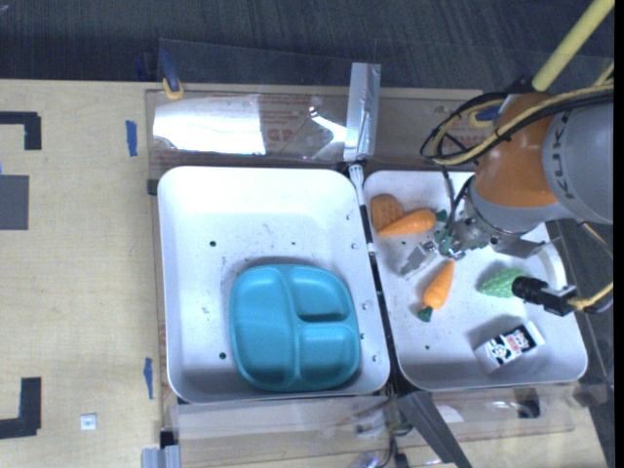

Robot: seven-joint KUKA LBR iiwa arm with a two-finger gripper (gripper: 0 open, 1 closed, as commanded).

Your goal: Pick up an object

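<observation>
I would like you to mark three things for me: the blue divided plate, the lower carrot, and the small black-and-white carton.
blue divided plate [292, 328]: camera view, on its central divider.
lower carrot [439, 286]: camera view, on its orange body.
black-and-white carton [511, 344]: camera view, on its top face.

The arm [575, 159] is chunky grey with black lettering and a fat orange band [517, 174] near the wrist. Yellow and black cables [468, 125] loop over it, and the claw [434, 247] is small and metal.
</observation>
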